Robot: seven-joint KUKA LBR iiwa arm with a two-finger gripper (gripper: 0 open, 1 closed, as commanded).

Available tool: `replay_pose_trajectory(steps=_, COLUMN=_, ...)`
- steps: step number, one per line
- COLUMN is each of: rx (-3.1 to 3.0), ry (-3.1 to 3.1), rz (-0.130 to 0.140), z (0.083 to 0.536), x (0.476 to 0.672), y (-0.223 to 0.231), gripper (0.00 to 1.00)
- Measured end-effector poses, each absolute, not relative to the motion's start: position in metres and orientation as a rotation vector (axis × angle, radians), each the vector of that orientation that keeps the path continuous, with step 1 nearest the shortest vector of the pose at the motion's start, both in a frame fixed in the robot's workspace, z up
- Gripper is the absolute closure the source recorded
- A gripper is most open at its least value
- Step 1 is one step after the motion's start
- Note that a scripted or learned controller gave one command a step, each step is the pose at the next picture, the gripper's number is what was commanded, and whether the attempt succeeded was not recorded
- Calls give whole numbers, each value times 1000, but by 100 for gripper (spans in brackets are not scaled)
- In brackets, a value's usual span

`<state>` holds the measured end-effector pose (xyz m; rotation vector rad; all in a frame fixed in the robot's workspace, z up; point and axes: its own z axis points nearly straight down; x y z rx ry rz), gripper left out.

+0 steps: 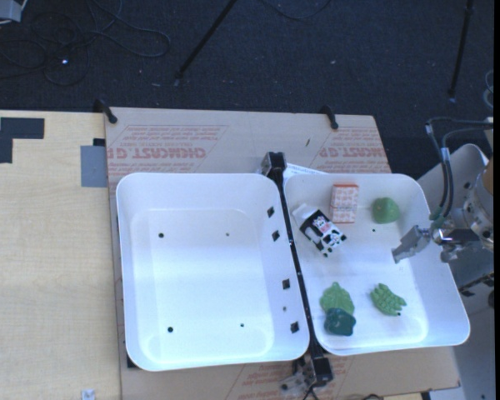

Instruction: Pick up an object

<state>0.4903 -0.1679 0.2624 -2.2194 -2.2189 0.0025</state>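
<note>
The right bin (437, 323) holds several small objects. A pale orange box (344, 201) lies near its far side, with a round green piece (386, 210) to its right. A black and white toy (322, 230) sits close to the divider. Toward the near side lie a green leafy piece (337, 297), a teal lump (340, 322) touching it, and another green piece (387, 299). My gripper (410, 245) hangs over the right part of this bin, between the round green piece and the near green piece, with nothing visibly in it.
The left bin (133, 223) stands beside the right one, with a black clip strip (285, 248) running between them. Both rest on a cardboard sheet (192, 144) on the wooden bench (42, 248). Cables and the arm's wrist (467, 227) sit at the right edge.
</note>
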Motion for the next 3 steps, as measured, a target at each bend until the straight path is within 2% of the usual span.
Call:
replay_pose_trajectory(steps=1, rx=-2210, ry=-2212, rz=11, z=109, x=493, y=-148, gripper=0)
replay_pose_trajectory(steps=2, rx=-2215, ry=-2226, rz=-1, z=86, x=554, y=-111, gripper=0)
replay_pose_trajectory(steps=3, rx=-2222, ry=-2226, rz=0, z=88, x=608, y=-160, gripper=0)
